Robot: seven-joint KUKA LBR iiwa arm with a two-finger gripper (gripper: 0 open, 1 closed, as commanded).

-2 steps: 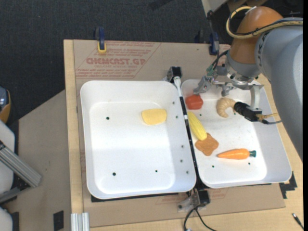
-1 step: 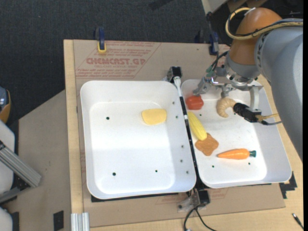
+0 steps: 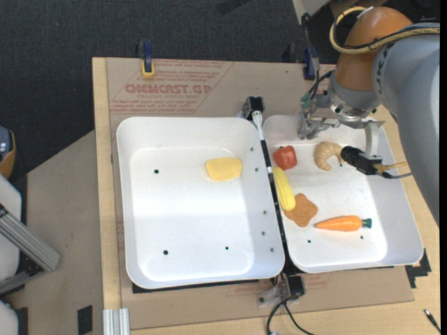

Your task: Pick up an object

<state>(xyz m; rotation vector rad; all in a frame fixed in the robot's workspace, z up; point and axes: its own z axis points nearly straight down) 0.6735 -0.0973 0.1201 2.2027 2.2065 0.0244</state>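
My gripper (image 3: 315, 125) hangs over the far end of the right bin (image 3: 391, 250), open, with nothing between its fingers. Just in front of it lies a beige croissant (image 3: 325, 155). A red tomato (image 3: 284, 157) sits to the croissant's left, near the divider. Below them are a yellow corn cob (image 3: 283, 188), a flat orange-brown piece (image 3: 301, 210) and an orange carrot (image 3: 340, 222) with a green tip. In the left bin (image 3: 140, 243) rests a pale yellow lump (image 3: 223, 169).
A black cable connector (image 3: 357, 159) juts from the arm beside the croissant. The two bins meet along a raised black-trimmed edge (image 3: 269, 180). Blue clamps (image 3: 146, 50) hold the board at the back. The arm's grey body covers the right bin's far right corner.
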